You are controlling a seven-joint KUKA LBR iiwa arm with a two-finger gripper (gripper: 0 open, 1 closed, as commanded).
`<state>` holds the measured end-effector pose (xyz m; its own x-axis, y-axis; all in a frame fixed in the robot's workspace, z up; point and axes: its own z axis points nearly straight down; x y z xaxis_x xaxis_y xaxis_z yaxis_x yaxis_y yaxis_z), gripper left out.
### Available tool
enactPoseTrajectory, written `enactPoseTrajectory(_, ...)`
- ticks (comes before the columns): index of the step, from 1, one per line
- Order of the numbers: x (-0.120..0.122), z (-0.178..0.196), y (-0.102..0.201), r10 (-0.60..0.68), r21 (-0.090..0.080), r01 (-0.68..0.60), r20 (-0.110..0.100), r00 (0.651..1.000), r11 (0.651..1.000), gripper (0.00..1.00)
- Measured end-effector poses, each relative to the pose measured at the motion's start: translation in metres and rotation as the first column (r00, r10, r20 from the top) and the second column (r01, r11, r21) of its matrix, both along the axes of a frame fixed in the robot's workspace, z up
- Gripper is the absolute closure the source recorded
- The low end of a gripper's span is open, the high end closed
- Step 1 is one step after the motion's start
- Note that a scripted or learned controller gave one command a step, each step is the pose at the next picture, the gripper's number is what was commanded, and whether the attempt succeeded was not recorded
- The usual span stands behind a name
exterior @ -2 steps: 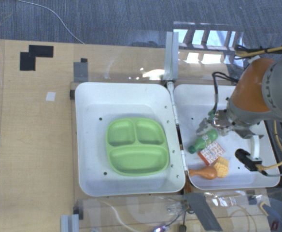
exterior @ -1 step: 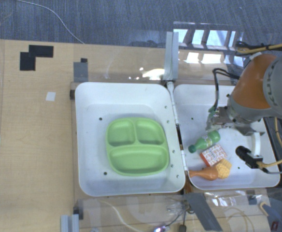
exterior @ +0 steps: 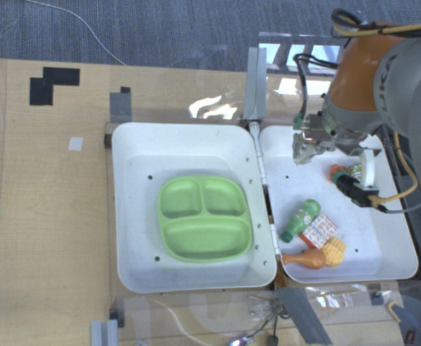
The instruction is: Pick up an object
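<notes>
Toy food is what's up for grabs, all clumped in the near part of the right bin [exterior: 391,265]: a green bottle [exterior: 300,220] lying tilted, a small red-and-white carton [exterior: 318,230] touching it, a yellow corn piece [exterior: 334,249], and an orange drumstick-looking thing [exterior: 306,259] right at the front wall. There's also a small red-and-green item [exterior: 342,170] further back, under the arm.

The gripper [exterior: 306,148] hangs over the far-left part of that bin, well apart from the clump and with nothing between its fingers. Honestly can't tell whether they're spread or pressed together from this angle.

If it were me, I'd go for the green bottle since its top end sticks out clear of the others. Line the fingers across its narrow width, come straight down, and stay off the carton so nothing gets shoved. The left bin [exterior: 135,193] just has a green divided plate [exterior: 205,218], so ignore it.
</notes>
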<state>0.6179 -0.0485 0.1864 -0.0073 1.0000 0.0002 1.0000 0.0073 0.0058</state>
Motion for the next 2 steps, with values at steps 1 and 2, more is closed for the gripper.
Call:
enactPoseTrajectory(1,-0.0862,-0.0329,-0.0412,-0.005,0.0,0.005,-0.003,1.0,1.0,1.0)
enactPoseTrajectory(2,-0.086,-0.0328,-0.0409,-0.004,0.0,0.004,-0.003,1.0,1.0,0.0)
